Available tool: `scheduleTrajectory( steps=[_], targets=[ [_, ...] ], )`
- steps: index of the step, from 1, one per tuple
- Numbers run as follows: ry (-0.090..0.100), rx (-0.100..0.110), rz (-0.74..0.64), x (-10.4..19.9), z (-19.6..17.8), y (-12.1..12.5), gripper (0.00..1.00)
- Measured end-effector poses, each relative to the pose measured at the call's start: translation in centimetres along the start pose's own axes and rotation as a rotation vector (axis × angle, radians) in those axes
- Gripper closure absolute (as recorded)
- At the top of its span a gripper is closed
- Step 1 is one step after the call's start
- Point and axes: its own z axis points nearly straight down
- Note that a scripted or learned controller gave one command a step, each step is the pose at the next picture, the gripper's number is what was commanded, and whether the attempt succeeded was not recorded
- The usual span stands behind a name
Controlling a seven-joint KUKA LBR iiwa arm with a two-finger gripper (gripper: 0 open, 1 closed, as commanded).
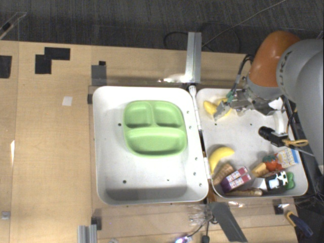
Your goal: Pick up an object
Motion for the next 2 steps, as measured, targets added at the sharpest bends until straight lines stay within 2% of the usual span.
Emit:
scheduleTrajectory(
  steps=[1,2],
  targets=[
    [-0.001,-0.003,-0.003,0.01,-0.92,0.21,1.0],
    [-0.001,-0.003,-0.004,0.02,-0.9,0.2,0.0]
  ],
)
